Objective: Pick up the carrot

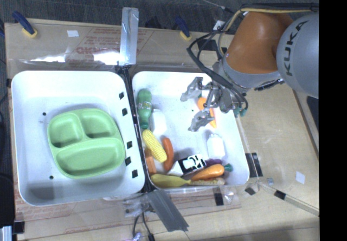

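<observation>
The two-finger metal claw (198, 105) hangs spread apart over the right white bin (179, 80), an orange carrot piece (208, 109) just at its three o'clock, unheld. It looks light, stiff and smooth; grip across its thicker middle.

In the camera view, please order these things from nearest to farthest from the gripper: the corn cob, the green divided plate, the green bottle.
From the gripper in the right bin:
1. Green bottle, by the right bin's left wall, level with the gripper.
2. Corn cob, lower along that same wall; close to the bottle's distance, but slightly farther.
3. Green divided plate, in the left bin, clearly farthest.
</observation>
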